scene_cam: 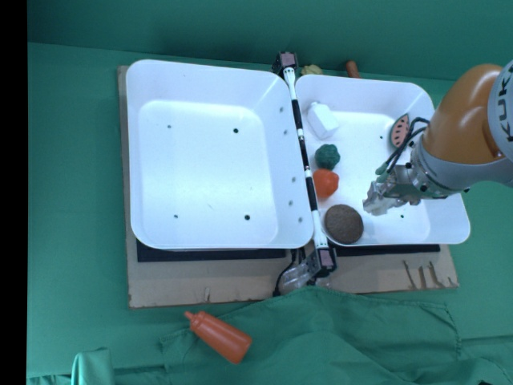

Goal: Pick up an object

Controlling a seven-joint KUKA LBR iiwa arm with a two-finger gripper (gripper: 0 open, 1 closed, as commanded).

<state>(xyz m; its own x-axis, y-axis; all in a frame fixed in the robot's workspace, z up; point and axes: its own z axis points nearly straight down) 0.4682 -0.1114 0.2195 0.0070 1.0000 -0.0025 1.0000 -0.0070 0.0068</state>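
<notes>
My gripper (375, 203) hangs over the right bin (433, 223), near its front middle. Just to its left lies a round brown object (343, 224). An orange-red object (325, 183) sits above that, by the divider, with a dark green broccoli-like piece (327, 156) behind it. A white block (322, 119) lies near the bin's back left. A watermelon slice (399, 131) rests against the back right wall. Nothing shows between the fingers.
The left bin (152, 135) sits beside the right one, parted by a black-and-white divider (300, 147). An orange bottle (218, 336) lies on the green cloth in front of the bench. A small orange item (352, 69) lies behind the right bin.
</notes>
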